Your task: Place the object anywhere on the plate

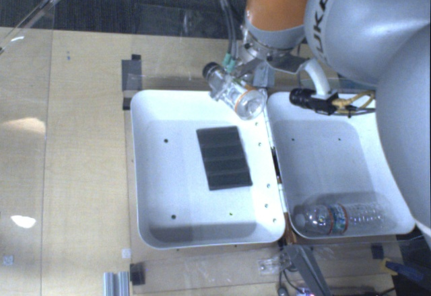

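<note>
A dark ribbed rectangular plate (225, 157) lies flat in the middle of the left bin (155, 173). My gripper (244, 78) hangs over that bin's back right corner, under the orange wrist band. A small clear bottle (234, 91) sits tilted between its fingers, cap end to the left and base toward the bins' divider. The gripper is shut on it. The bottle is behind and slightly right of the plate, not over it.
A larger clear plastic bottle (342, 217) lies on its side at the front of the right bin (323, 153). The grey arm covers the upper right. A black cable connector (313, 99) hangs over the right bin's back edge.
</note>
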`<state>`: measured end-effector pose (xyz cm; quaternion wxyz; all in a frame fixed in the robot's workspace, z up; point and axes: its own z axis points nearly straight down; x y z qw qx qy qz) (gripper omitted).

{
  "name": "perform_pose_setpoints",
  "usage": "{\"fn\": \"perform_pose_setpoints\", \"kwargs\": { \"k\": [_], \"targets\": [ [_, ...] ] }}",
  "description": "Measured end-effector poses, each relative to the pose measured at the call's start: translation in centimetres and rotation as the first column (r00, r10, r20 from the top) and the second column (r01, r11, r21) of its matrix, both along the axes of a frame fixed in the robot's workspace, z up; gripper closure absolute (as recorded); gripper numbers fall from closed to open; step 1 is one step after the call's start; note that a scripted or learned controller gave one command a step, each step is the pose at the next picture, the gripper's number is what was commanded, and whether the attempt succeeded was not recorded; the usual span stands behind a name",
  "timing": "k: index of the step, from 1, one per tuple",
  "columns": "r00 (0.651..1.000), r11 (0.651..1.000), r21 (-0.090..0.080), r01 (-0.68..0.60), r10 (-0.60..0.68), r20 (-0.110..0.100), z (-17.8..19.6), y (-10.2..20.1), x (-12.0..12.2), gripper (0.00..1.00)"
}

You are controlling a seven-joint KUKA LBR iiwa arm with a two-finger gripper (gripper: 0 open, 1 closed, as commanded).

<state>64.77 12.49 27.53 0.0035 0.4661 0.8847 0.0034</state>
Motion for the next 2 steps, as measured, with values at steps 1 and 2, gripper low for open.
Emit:
{"fn": "perform_pose_setpoints", "kwargs": {
  "k": [1, 2],
  "targets": [
    [0.989, 0.989, -0.002, -0.146, 0.146, -0.004, -3.3, -1.0, 2.2, 1.0],
    [0.946, 0.946, -0.004, -0.324, 0.324, -0.002, 0.5, -4.9, 1.4, 1.0]
  ]
}}
